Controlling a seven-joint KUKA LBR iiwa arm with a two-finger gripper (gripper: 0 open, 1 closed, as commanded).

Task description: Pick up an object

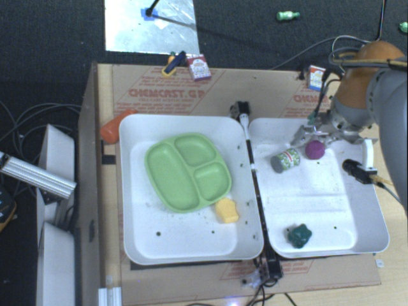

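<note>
Your two-finger metal gripper hangs low over the far part of the right-hand shallow white bin; how its tips stand, you cannot tell. Touching or just beneath it lies a small round purple ball. Just to its left rests a small grey can with a green-and-white label, tipped on its side. Well nearer the camera than it, a dark green lumpy toy sits. Far off to its left, the other white bin bears a pale green divided plastic plate and a yellow block.
</note>
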